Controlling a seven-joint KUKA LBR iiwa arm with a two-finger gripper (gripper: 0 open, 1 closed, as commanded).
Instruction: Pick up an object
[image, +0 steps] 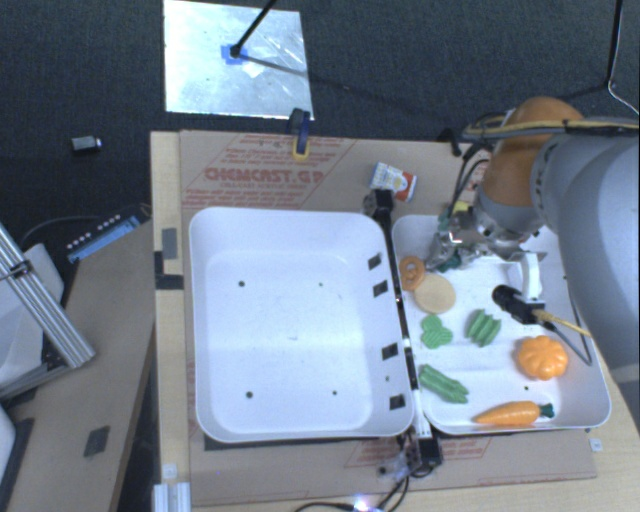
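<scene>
Several toys lie just beneath the gripper (445, 252); its grip state I cannot tell. Reaching stage: next, descend onto the tan disc (435, 294).

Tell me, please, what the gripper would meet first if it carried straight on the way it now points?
Probably the tan round piece: the gripper points down and leftward into the right bin, just above it. The orange ring lies close beside that line, and depth is hard to judge.
</scene>
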